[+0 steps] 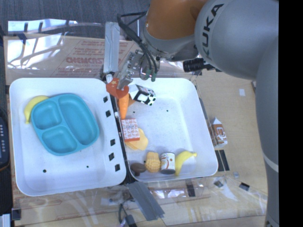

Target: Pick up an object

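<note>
Arm: a large grey arm (236, 27) with an orange band reaches in from the right and bends over the top edge of the right bin.
Gripper: the gripper (119, 82) hangs at the top left corner of the right bin (189, 126), over the divide between the bins.
Jaws: the fingers point down at an orange-red piece; whether they are apart or together cannot be told.
Carrot: an orange toy carrot (123, 104) lies just below the jaws, tip pointing away from them, along the right bin's left wall; its orange-red top sits right under the fingertips.
Cow toy: a small black and white cow toy (144, 96) lies just to the right of the jaws on the bin floor.
Red packet: a red and white packet (130, 129) rests below the carrot, partly on a yellow flat piece (138, 143).
Far row: well below the jaws sit a brown lump (138, 168), a corn cob (152, 162), a small can (167, 162) and a banana (184, 159).
Left bin: to the lower left of the jaws, the left bin (28, 174) holds a blue divided plate (64, 122) and a second yellow banana (33, 107) tucked at its left edge.
</note>
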`<state>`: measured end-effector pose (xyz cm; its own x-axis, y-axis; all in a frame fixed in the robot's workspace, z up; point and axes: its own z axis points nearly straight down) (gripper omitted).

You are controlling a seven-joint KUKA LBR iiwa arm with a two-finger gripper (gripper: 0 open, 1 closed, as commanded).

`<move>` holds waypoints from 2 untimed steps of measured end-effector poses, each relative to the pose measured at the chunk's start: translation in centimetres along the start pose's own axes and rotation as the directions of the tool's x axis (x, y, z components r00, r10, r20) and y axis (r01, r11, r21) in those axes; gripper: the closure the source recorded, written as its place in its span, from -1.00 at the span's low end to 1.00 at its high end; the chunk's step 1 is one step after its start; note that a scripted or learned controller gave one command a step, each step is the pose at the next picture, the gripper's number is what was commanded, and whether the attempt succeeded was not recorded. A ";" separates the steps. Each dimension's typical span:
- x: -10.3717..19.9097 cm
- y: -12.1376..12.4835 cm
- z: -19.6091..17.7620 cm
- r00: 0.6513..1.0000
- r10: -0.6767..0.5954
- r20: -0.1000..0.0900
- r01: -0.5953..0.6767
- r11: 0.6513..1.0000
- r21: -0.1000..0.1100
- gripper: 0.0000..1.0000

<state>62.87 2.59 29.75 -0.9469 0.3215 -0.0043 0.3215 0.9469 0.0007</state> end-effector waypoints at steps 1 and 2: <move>1.8 0.7 2.2 0.887 -0.463 -0.004 0.463 0.887 -0.001 1.00; 0.9 -3.3 -3.1 0.514 -0.858 0.002 0.858 0.514 0.000 1.00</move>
<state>60.97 -0.23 32.80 -0.7626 -0.6468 -0.0047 -0.6468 0.7626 -0.0036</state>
